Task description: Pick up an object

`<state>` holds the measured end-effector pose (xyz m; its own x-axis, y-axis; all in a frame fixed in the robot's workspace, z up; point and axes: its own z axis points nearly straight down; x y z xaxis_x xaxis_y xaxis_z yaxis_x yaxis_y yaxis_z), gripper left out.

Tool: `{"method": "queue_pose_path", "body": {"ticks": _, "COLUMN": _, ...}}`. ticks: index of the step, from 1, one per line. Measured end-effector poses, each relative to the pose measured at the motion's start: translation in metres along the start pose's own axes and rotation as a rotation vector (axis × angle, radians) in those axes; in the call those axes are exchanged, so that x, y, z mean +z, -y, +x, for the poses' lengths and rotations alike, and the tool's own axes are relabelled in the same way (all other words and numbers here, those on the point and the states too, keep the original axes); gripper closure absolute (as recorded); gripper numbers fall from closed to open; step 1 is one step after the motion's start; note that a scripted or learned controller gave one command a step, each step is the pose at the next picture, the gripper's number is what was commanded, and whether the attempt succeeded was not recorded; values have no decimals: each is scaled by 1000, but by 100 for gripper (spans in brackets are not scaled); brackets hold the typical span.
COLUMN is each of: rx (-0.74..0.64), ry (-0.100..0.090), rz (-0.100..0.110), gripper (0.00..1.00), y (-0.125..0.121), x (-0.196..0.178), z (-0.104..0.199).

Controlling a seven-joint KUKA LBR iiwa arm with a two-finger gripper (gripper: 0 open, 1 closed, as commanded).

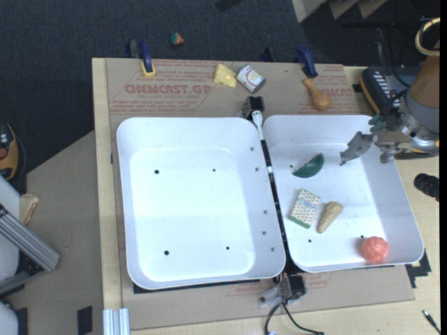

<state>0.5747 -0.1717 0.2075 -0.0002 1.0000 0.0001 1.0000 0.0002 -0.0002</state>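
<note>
Right bin [391, 187] leaves bare floor beneath the gripper [363, 147], jaws spread wide, near its far rim.

Robotics lab test bench: two shallow white plastic bins [188, 271] sit side by side on a brown cardboard-faced board [174, 86] held by blue spring clamps [146, 58], with loose black cabling [290, 316], dark carpet floor [70, 19], and aluminium framing [28, 239] at left.
</note>
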Motion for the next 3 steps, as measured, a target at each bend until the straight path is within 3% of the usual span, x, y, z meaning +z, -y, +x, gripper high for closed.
{"method": "queue_pose_path", "body": {"ticks": 1, "rx": 0, "ry": -1, "rz": 7, "gripper": 0, "y": -32, "x": 126, "z": -26}}
{"method": "queue_pose_path", "body": {"ticks": 2, "rx": -9, "ry": -2, "rz": -7, "gripper": 0, "y": -95, "x": 122, "z": 56}}
{"method": "queue_pose_path", "body": {"ticks": 3, "rx": -3, "ry": -1, "rz": 1, "gripper": 0, "y": -92, "x": 122, "z": 82}}
